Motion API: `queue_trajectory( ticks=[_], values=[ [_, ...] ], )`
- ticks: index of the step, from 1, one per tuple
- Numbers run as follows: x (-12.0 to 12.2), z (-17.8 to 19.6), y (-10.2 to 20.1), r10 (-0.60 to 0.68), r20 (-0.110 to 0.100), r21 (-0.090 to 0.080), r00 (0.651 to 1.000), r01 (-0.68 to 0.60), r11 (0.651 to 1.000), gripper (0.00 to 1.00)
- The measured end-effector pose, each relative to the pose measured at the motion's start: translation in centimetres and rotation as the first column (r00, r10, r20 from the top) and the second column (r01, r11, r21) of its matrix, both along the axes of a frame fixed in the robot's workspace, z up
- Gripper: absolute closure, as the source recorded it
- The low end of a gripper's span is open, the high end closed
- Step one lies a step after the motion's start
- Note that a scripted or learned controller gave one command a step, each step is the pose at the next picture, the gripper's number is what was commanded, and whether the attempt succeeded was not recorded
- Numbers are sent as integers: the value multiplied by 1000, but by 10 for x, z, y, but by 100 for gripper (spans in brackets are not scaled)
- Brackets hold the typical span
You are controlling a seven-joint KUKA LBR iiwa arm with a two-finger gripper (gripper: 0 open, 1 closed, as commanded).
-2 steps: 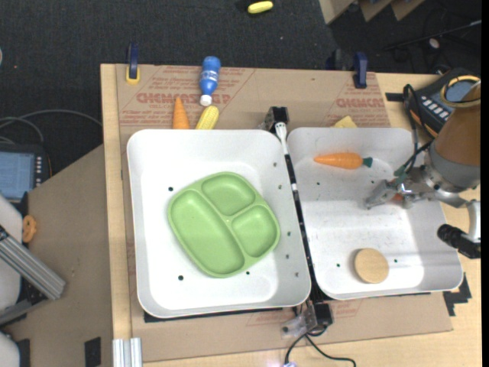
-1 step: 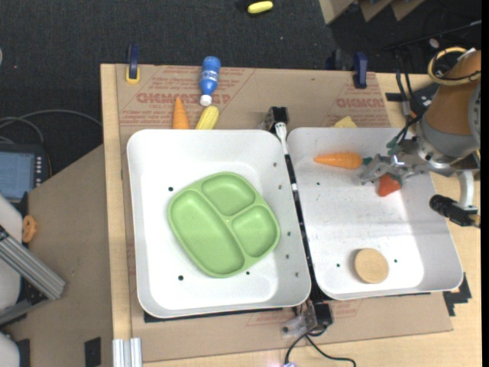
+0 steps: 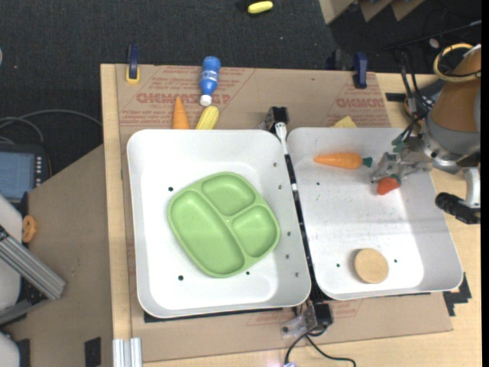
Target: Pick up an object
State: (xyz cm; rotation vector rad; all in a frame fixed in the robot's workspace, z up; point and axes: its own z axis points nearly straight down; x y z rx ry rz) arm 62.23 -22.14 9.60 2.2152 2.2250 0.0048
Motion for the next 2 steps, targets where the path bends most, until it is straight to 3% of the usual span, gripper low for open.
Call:
queue_trajectory(
  ticks=[1,2],
  values=[
    [21,-12,53,1,-2,-1,1000,-1,1000,100],
    [26,-12,115,1,-8,2,1000,-1,1000,100]
  ],
)
